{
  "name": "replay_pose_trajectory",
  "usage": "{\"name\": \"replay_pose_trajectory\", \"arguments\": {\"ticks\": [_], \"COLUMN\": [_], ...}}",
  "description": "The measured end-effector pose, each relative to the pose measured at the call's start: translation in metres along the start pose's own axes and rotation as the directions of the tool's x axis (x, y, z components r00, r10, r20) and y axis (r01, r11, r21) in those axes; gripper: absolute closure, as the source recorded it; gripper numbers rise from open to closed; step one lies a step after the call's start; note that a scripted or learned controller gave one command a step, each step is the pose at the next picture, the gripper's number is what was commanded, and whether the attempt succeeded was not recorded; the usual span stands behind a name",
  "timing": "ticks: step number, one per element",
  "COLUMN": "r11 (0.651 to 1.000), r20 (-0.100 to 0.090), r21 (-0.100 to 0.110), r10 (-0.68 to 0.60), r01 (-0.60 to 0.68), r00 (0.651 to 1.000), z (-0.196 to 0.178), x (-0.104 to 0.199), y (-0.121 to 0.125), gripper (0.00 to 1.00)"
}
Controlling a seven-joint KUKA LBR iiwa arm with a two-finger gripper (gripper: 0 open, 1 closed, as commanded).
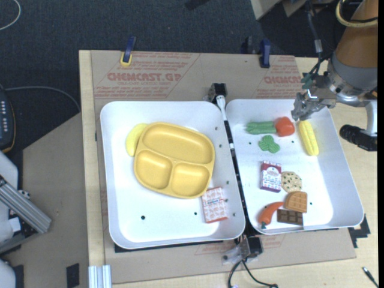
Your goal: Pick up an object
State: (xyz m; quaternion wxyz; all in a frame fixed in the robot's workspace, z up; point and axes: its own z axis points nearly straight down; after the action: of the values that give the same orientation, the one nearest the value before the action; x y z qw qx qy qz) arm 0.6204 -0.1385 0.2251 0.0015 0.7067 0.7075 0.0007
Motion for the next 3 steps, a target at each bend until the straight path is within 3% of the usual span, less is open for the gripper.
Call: {"name": "replay_pose_trajectory", "arguments": {"ticks": [2,3], "r11": [1.000,1.000], "r20": [-0.003,-0.003], "r21": [0.007,0.007], "r10": [0.000,0.000], "r01": [0.000,0.000], "r00": [1.000,1.000], "z": [-0.014,-0.007], "x": [0.061,0.082], "y": [-0.086,-0.110], "gripper": [1.00,1.00]}}
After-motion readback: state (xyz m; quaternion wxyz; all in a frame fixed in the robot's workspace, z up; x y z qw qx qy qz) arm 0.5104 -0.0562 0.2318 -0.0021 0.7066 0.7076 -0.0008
